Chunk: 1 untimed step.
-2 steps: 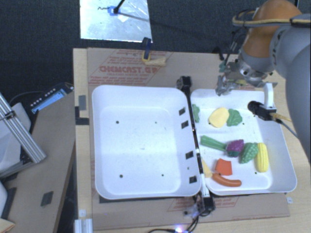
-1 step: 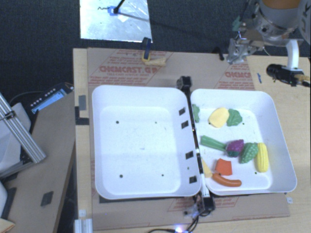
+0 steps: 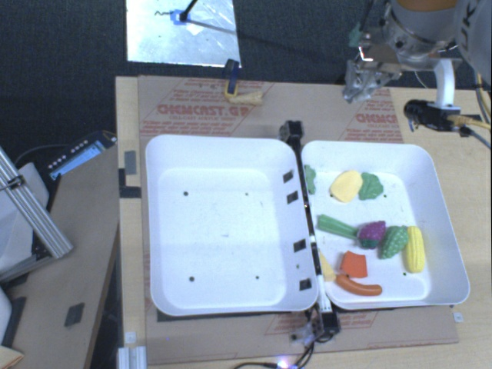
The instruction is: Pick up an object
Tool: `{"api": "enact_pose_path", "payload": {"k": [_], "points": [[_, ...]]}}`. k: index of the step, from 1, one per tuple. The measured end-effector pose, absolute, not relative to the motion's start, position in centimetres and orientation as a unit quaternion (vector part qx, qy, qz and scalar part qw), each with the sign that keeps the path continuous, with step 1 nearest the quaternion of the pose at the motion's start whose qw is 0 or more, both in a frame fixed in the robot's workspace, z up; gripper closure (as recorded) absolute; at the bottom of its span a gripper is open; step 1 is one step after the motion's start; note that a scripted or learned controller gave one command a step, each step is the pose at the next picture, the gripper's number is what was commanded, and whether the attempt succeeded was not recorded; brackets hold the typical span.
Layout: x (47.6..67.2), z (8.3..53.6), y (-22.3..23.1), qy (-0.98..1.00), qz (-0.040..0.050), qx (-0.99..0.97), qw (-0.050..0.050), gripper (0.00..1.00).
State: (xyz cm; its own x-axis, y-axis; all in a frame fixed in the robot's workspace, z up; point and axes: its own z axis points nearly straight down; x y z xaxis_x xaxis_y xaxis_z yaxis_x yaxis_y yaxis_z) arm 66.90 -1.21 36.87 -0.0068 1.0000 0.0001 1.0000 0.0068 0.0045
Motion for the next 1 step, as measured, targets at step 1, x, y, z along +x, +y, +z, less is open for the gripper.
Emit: {"api": "enact_pose_path", "payload": {"k": [1], "points": [[61.1, 35.08, 3.82, 0.71, 0.0, 0.704, -0.002, 1.0]]}}
